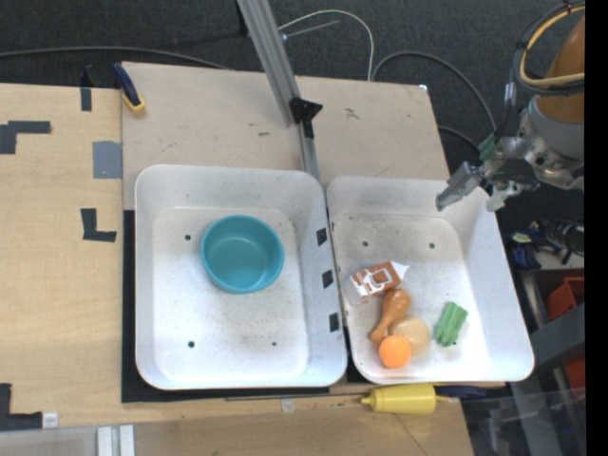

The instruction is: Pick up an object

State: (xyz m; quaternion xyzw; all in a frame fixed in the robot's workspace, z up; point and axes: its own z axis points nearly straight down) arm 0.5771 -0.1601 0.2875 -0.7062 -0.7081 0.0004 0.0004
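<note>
1. Lying nearest the camera, a yellow bottle (403, 399) rests on the bench (57, 255) just outside the near rim of the right bin (494, 255); off the tray as it is, I judge it no easy pick.
2. Just inside that near rim, the graspable things crowd together: an orange ball (394, 351) touches a pale round piece (414, 332) and the lower end of a brown drumstick-shaped toy (390, 313), with a green block (450, 323) a little to their right and apart. The clustering probably makes a clean grasp harder for the three that touch; the green block looks the freest target.
3. A small red-and-white packet (376, 278) lies flat just beyond the drumstick, toward the right bin's middle.
4. Left of the right bin, the left bin (157, 255) carries a teal bowl (242, 253) sitting upright near its centre, well apart from the cluster.
5. At the right bin's far right corner the hand (470, 186) hangs over the rim, well apart from every object; nothing sits between its fingers, but whether they are spread or pressed together I cannot tell. It seems poised high before a descent, so the pick is not yet begun.
6. Beyond the right bin's far rim, a grey slanted pole (271, 50) rises from between the bins.
</note>
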